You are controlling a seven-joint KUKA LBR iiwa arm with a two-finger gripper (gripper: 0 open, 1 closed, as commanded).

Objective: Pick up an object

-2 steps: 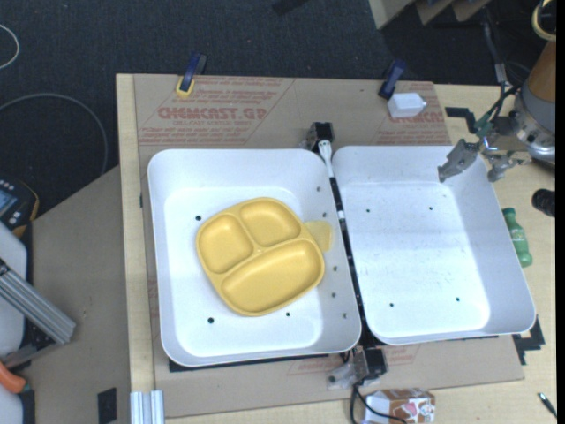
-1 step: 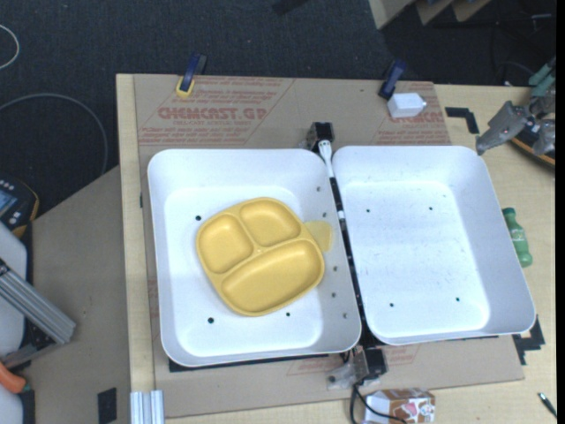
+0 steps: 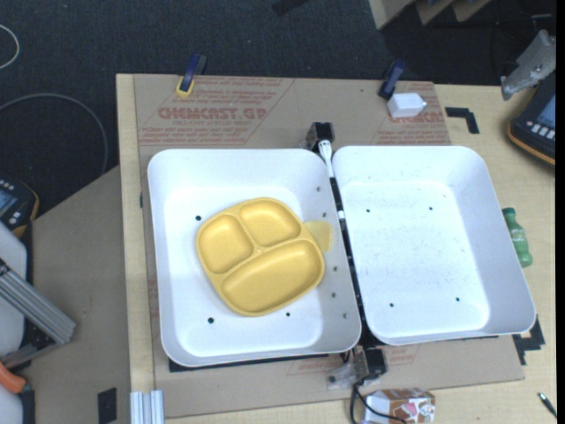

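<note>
Yellow plate (image 3: 259, 254) flat in left bin (image 3: 168, 237), centre-left of frame, set askew, apart from the walls. Three moulded compartments, rounded corners, smooth glossy plastic. Right bin (image 3: 424, 237) just beside, rims meeting at mid-frame; matte white, faintly speckled floor. Printed cardboard (image 3: 265, 104) beneath both; clamp (image 3: 188, 76) at upper edge.

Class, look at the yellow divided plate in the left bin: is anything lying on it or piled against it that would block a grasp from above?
Nothing visible does. The yellow divided plate lies flat in the left bin, its three compartments bare, with nothing on top of it. The bin's walls stand apart from its rim.
</note>
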